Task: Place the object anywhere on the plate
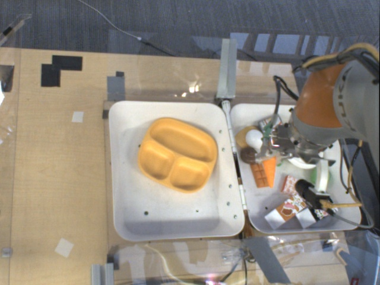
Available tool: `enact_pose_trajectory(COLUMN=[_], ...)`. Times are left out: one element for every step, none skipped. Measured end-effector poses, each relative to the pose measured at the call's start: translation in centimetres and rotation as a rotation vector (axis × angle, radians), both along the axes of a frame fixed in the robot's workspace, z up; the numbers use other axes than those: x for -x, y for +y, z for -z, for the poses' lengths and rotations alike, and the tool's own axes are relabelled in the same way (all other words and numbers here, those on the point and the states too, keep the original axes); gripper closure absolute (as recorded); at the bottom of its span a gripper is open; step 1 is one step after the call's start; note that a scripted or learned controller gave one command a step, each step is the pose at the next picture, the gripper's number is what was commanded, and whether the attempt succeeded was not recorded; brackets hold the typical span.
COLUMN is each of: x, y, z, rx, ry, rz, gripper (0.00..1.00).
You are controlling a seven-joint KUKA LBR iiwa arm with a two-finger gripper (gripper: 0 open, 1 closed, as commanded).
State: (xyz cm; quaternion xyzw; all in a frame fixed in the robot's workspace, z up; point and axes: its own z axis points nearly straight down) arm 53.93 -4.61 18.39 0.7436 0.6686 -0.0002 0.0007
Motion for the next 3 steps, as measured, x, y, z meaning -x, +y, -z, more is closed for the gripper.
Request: enact_pose_trajectory(x=[-3.4,-3.4,-3.6], y=[7.5,7.2,7.2], z=[0.0,-0.1,-1.2], rx=[-0.004,-0.001,-0.001], ry=[-0.002,-0.002,-0.006], rz=[0.019,0.023,0.014], gripper=[1.00,0.00,1.00])
